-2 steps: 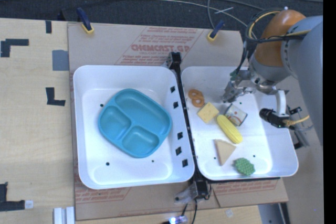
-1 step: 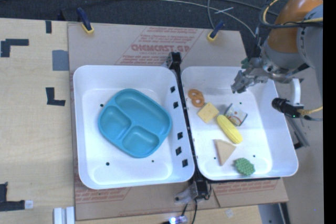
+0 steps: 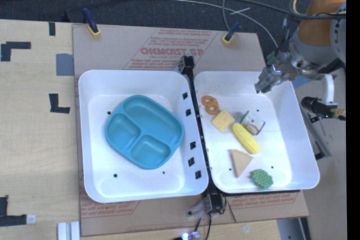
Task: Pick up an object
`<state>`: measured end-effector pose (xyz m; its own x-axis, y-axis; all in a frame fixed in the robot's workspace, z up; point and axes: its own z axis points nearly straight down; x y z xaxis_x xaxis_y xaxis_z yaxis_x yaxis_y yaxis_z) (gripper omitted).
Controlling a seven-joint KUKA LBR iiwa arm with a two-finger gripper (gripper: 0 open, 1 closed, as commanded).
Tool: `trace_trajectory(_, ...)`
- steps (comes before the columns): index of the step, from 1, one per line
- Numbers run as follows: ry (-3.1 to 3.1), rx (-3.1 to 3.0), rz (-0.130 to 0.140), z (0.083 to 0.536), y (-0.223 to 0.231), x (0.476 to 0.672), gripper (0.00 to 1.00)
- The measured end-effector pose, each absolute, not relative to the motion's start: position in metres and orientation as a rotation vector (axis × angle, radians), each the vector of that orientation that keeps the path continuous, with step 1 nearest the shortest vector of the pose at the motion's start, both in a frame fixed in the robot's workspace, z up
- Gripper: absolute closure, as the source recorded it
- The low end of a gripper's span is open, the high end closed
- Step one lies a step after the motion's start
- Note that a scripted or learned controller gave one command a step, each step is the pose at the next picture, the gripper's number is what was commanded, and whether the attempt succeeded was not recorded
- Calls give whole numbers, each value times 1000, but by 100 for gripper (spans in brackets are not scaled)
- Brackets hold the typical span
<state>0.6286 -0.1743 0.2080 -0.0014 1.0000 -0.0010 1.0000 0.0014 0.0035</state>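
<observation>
The right bin (image 3: pixel 292 121) holds a small pretzel (image 3: pixel 210 104), a yellow cheese block (image 3: pixel 223 120), a corn cob (image 3: pixel 246 138), a small grey and white object (image 3: pixel 253 123), a tan wedge (image 3: pixel 241 162) and a green broccoli piece (image 3: pixel 261 178). My gripper (image 3: pixel 263 86) hangs over the right bin's far right corner, up and to the right of these items and apart from all of them. Nothing shows between its fingers.
The left bin (image 3: pixel 93 121) holds a blue compartment plate (image 3: pixel 144 131). A black divider strip (image 3: pixel 194 121) runs between the two bins. Yellow clamps (image 3: pixel 93 30) (image 3: pixel 228 37) pin the cardboard sheet at the back. Cables loop above the right bin.
</observation>
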Motion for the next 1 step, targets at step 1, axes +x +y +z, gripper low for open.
trace_trajectory(1,2221,2218,2,243,-174,630,100)
